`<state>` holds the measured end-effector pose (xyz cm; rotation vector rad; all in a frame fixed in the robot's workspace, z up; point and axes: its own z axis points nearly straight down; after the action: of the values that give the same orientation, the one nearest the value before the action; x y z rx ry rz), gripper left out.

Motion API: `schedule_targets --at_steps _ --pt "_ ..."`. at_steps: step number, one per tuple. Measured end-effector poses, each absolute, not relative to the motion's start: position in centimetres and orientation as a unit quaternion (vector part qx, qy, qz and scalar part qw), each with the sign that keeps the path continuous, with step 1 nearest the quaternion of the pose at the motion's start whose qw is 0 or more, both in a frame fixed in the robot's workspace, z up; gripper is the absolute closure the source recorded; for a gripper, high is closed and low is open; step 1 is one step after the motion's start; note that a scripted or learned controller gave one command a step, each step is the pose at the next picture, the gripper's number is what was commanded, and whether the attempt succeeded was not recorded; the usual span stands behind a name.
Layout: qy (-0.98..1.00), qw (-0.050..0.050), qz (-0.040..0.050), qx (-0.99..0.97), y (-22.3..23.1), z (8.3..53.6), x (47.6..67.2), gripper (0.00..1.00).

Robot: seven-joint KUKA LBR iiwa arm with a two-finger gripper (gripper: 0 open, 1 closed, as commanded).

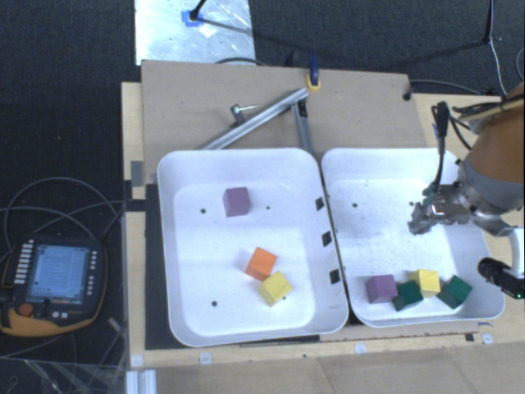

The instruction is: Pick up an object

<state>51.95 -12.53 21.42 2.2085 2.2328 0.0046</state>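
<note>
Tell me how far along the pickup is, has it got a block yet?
Not yet, by the look of it. The gripper hangs over the right bin, above bare floor, nothing visibly in it. The purple block, green blocks and yellow block lie along the bin's near edge. Descending, grasping and lifting remain.

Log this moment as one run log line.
gripper: over right bin, nothing seen held | right bin: purple block, two green blocks, yellow block | pick: not yet done

- A teach pendant (pixel 53 284) is seen far to the left of the pincer (pixel 421 222), off the bench.
- A metal bar (pixel 254 120) is laid up-left of it.
- A shiny sheet (pixel 193 19) is placed farther beyond.
</note>
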Motion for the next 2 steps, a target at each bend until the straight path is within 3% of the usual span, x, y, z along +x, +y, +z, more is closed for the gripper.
schedule_targets --at_steps 1,2 --pt "0.711 0.001 0.0016 0.703 -8.0 21.0 54.6 1.00" --pt "0.711 0.000 0.0017 0.703 -3.5 21.2 55.7 1.00"
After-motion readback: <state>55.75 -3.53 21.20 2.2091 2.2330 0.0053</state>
